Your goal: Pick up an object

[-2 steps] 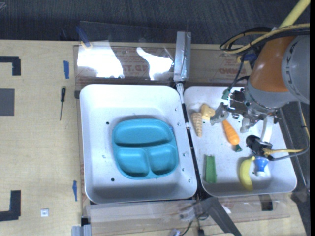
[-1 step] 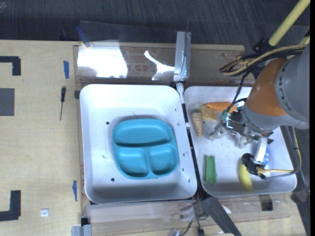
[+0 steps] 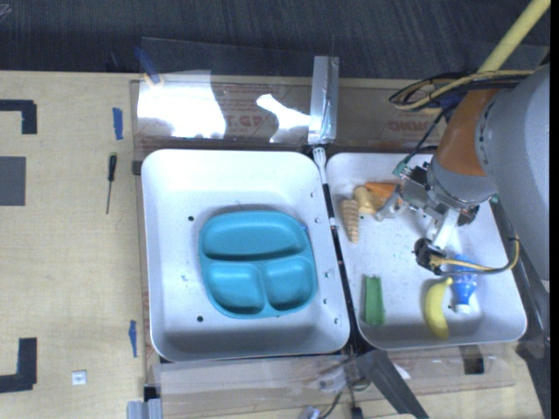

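camera view: two shallow white bins sit side by side on the wooden bench. the left bin (image 3: 166, 260) holds a blue divided plate (image 3: 257, 263) with three compartments, lying flat near the bin's centre. the right bin (image 3: 397, 326) holds several small items: a ridged tan cone (image 3: 351, 218) near the shared wall, an orange piece (image 3: 381, 193) just beside it and partly behind the wrist hardware, a green stick (image 3: 374, 300) lying lengthwise near the front, and a yellow banana (image 3: 435, 309) near the front right corner.

the arm (image 3: 515, 147) enters from the right, its orange band above the wrist, and reaches down into the right bin. the gripper (image 3: 462, 293) is low over the bin floor, just beside the banana's right side, with a blue-and-white part at its tip. the state of the gripper cannot be determined here. the banana lies on the bin floor, touching or nearly touching the gripper tip; which of the two cannot be told. a yellow cable loops along the wrist.
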Action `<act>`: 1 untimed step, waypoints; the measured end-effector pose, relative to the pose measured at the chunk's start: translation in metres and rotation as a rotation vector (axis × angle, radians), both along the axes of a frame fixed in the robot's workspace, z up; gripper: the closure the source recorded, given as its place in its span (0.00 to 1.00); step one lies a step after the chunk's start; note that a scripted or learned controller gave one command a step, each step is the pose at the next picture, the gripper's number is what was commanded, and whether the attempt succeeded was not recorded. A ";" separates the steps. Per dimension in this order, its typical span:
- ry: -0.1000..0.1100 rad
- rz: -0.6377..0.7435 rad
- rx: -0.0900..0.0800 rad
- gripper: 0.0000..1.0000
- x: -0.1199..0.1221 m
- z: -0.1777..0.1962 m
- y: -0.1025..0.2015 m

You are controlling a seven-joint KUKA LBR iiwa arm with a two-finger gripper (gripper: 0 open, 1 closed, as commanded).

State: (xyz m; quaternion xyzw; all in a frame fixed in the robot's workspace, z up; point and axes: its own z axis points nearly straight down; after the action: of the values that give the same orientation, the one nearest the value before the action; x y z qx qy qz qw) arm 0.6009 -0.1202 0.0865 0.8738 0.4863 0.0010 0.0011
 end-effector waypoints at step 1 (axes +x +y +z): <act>0.000 0.359 -0.001 0.00 0.034 -0.001 -0.019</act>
State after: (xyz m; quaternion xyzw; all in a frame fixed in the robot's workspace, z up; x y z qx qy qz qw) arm 0.6349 -0.1388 0.0859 0.7729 0.6345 0.0007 0.0015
